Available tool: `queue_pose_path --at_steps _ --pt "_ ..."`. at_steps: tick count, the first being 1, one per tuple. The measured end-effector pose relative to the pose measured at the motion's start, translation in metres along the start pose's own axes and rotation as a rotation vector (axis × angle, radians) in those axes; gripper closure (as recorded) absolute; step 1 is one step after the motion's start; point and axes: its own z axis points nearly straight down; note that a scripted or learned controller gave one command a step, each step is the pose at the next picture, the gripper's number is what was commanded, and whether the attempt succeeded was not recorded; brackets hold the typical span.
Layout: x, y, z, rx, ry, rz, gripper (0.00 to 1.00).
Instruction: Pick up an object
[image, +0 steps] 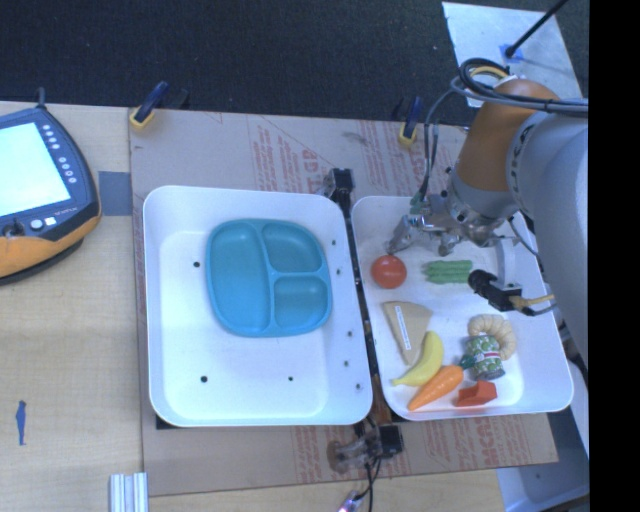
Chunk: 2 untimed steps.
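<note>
carrot (437, 386) and banana (423, 360) lie at the right bin's (545, 402) near edge; gripper (434, 234), fingers spread and holding nothing, hangs by the far edge, tomato (388, 270) just nearward-left.

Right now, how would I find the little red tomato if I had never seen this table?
Look at the right white bin, the one crowded with toy food beside the left white bin holding a blue divided plate. Go to its left side, near the wall between the bins, just above the cheese wedge. The tomato is the one round red thing; the carrot is orange and long.
</note>
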Motion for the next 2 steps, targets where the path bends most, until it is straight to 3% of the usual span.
queue_pose_path --at_steps 1,2 --pt "0.016 -0.07 0.0 0.002 0.0 0.002 0.0" --pt "-0.019 -0.091 0.0 0.001 0.0 0.002 0.0"
